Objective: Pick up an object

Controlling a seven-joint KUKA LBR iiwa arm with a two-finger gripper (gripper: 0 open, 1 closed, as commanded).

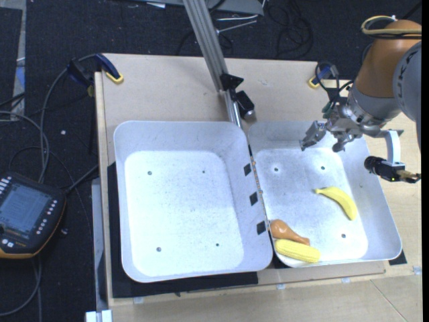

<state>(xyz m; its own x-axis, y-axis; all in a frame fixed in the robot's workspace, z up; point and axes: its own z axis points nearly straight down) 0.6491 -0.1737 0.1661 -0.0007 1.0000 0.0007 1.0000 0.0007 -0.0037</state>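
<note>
The fingers (pixel 326 138) are spread apart, gripping nothing, above the right bin's (pixel 375 206) far edge. The banana (pixel 338 199) lies well nearer the camera than them.

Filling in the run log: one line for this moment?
gripper: open, holding nothing, above right bin | banana, corn, drumstick: lying in bin

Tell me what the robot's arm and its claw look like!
The arm is thick and rounded, grey, with a wide orange band above the wrist. Its gripper is small, made of grey metal, with two short fingers. A black part with a cable sticks out beside the wrist.
</note>
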